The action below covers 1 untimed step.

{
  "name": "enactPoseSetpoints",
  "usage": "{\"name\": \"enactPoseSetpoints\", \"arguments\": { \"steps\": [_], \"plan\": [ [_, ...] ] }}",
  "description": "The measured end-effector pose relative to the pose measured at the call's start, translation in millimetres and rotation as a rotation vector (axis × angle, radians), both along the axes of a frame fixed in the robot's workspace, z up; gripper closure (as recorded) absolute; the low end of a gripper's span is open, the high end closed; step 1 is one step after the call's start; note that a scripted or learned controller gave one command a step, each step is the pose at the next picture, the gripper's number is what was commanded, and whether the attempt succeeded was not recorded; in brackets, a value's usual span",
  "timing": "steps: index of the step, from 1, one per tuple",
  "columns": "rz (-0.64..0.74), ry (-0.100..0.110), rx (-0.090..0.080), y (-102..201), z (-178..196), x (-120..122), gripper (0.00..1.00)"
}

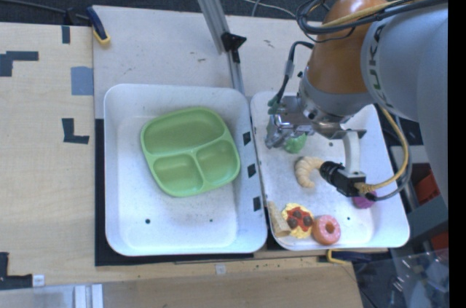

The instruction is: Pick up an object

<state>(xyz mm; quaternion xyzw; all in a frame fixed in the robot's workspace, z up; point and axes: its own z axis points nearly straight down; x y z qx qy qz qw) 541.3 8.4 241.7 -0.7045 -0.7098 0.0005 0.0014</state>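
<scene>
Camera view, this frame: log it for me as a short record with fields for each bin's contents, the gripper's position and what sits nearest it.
left bin: green divided plate
right bin: croissant, pizza slice, pink donut, small green item
gripper: low over the right bin's upper left part
nearest thing: the small green item, right beside the gripper
grasp: cannot tell

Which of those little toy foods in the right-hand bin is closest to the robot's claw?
The green item, lying right at the gripper. The croissant sits a bit lower, and the pizza slice and pink doughnut lie near the bin's front edge.
</scene>
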Motion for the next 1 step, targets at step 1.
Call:
{"name": "enactPoseSetpoints", "arguments": {
  "steps": [1],
  "plan": [
    [0.0,-0.001,0.0,49.5,2.1,6.7,1.0]
  ]
}}
